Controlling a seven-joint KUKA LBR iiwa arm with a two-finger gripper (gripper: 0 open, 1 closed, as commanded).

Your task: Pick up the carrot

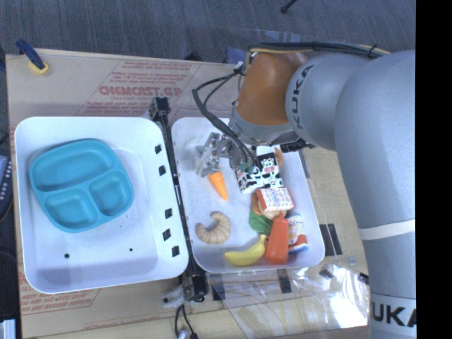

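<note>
One end effector [210,155] hangs over the upper part of the right bin [185,189], its metal fingers pointing down toward the bin floor; whether they are spread or closed cannot be told from this slant, and nothing shows between them. The carrot [218,185] lies on the bin floor just below and beside the fingertips, tip pointing toward the bin's near edge. Right of the carrot stands a cow-patterned carton [260,173], close under the arm's orange band [265,83]. Below the carton sits a small orange-and-white packet [273,200], with a green item [258,222] and a red-orange bottle [278,239] beneath it. A croissant [214,229] lies near the bin's lower left, and a banana [246,253] rests along the bottom edge, touching the bottle. The left bin [85,267] holds a blue divided tray [79,183]. Both bins rest on the table [127,83], which is covered with printed cardboard.
</note>
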